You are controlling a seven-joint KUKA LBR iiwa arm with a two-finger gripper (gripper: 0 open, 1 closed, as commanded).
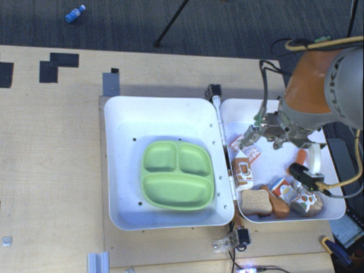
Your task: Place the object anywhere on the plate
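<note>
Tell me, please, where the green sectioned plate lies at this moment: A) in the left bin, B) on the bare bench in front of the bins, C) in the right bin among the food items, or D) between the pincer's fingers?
A: the green plate rests flat on the floor of the left bin, apart from the food items in the right bin.

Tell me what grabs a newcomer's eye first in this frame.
The green plate, split into three sections, lies in the left bin. The grey arm with its orange band hangs over the right bin, where a heap of food items crowds the near end.
</note>
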